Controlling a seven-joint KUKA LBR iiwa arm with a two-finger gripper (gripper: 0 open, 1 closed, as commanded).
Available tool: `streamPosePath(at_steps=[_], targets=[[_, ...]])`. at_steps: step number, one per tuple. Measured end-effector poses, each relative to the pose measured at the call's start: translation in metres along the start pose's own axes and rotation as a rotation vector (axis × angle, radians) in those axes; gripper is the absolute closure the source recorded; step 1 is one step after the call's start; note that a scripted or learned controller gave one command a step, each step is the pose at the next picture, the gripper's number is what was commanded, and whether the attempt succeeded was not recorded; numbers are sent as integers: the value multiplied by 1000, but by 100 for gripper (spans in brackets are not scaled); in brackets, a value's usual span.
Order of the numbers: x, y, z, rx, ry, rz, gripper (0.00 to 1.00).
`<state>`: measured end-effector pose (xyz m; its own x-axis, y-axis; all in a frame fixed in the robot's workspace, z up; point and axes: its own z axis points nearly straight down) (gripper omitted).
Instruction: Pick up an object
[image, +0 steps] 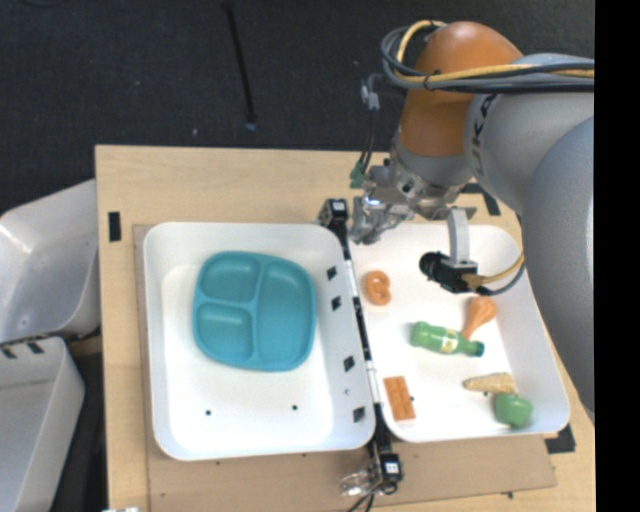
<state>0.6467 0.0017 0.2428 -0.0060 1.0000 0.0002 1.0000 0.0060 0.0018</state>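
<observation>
Pincer hovers at the right bin's far-left corner, grip state unclear. Approach step, I judge: next, descend onto the nearby orange toy.

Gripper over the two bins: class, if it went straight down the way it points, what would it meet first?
Probably the right bin floor near its far-left corner, beside the divider. The gripper sits above bare white; depth is unclear.

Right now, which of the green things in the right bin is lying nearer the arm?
The green bottle, lying on its side mid-bin; the round green piece sits farther off in the bin's near corner.
</observation>
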Motion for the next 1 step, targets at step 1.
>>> streamPosePath(at_steps=[1], targets=[[49, -1, 10, 3, 0, 0, 100]])
